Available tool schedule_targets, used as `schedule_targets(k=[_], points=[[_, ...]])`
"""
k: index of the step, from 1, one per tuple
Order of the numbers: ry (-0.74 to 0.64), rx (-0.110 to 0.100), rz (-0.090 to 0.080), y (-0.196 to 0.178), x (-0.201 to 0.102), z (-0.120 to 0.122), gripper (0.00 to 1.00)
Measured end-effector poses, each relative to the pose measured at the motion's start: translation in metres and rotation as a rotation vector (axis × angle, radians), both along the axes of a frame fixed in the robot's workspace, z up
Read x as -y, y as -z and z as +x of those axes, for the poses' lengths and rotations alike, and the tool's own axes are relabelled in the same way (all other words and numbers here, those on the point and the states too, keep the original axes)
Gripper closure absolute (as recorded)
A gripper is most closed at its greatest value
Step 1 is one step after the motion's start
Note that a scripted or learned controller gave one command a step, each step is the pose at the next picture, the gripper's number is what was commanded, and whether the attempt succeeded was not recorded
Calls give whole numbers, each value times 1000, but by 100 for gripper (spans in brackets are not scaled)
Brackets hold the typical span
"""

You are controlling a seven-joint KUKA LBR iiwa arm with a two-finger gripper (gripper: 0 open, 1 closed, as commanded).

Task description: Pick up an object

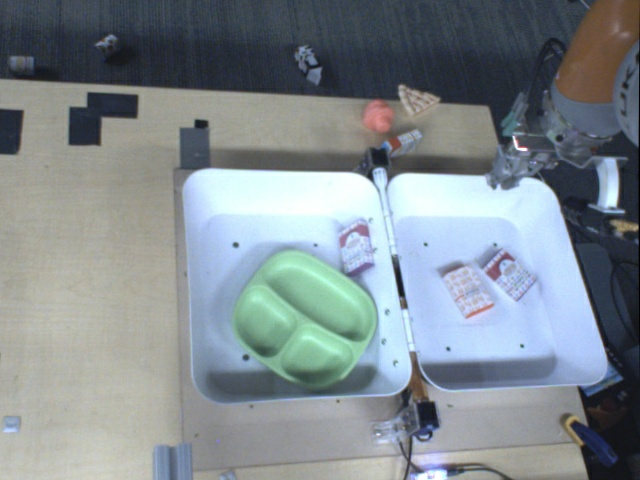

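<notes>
Currently the hand (505, 173) hangs over the far right corner of the right bin (570, 268), low to the rim; too small and dark to tell its state. Nothing visible in it. Candidates: two small red-and-white packets (468, 291) (510, 273) lie just beside each other mid right bin; a third (356, 247) leans by the green divided plate (305, 315) in the left bin (200, 268). Right-bin packets sit nearest, probably the target.
</notes>
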State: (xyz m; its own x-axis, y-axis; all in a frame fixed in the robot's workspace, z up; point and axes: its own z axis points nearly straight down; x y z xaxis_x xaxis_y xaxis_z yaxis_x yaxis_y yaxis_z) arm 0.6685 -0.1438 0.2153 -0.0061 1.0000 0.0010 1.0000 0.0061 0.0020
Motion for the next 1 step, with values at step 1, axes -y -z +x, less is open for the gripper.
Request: schedule_targets(k=[1], points=[[1,2,-1,-1,1,0,0]])
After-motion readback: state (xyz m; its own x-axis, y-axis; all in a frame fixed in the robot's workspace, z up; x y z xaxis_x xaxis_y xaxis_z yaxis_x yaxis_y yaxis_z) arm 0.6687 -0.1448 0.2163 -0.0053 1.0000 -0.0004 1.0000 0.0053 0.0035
